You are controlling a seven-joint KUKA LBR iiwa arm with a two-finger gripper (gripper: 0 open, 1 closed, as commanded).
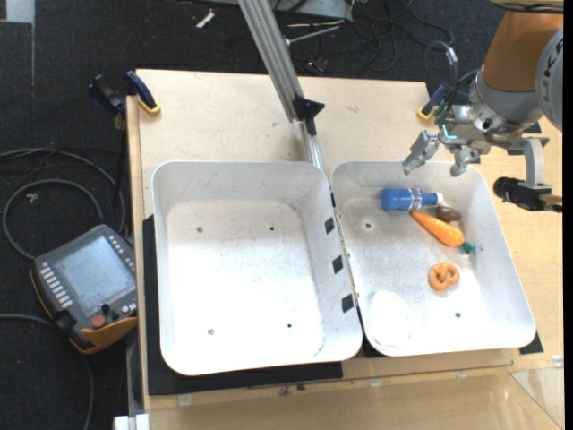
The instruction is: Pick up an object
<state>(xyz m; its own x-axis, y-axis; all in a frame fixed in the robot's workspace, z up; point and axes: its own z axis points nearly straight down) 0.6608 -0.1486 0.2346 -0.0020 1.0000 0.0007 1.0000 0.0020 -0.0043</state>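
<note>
The right bin [501,303] holds a blue bottle with a white cap [407,199], an orange carrot [438,227] with a green tip, a small brown piece [448,212] between those two, and an orange pretzel-shaped ring [443,277]. My gripper [440,158] hangs above the far edge of the right bin, just beyond the bottle. Its two fingers are spread apart and nothing sits between them.
The left bin [179,186] lies beside the right one, divided by a shared rim with black clips [338,262]. A slanted metal rail [273,47] runs from the top down to the bins' junction. A teach pendant [85,285] rests off the bench at left.
</note>
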